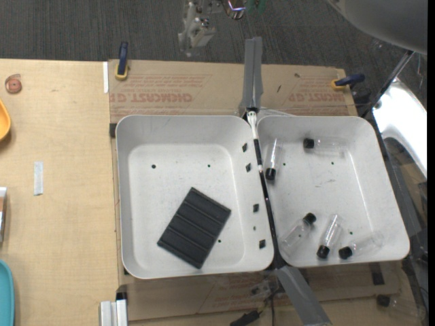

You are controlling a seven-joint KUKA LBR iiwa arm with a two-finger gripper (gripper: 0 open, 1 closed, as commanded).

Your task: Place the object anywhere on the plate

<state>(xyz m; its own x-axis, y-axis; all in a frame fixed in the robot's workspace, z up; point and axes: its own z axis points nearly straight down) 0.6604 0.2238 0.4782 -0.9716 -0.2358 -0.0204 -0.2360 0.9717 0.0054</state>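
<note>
We count two white bins side by side on a cardboard sheet [204,90], which two clamps [122,60] [346,81] pin down at its far corners.

The left bin [121,182] holds one thing, a dark ribbed plate [195,227]. It lies flat and turned at a slant in the near half. Its near corner is close to the near wall, with bare white floor to its left, right and far side (plenty of room there).

The right bin [382,182] holds five clear vials with black caps. One [272,156] lies along the left wall, and one [319,143] is near the far wall. Three [298,230] [329,233] [360,246] are clustered at the near side, the last of them close to the near right corner. The middle of this bin is open.

The grey arm [380,5] looms at the far right, above and beyond both bins. We cannot tell how the jaws stand.

The wooden tabletop [61,148] stretches away to the left.
</note>
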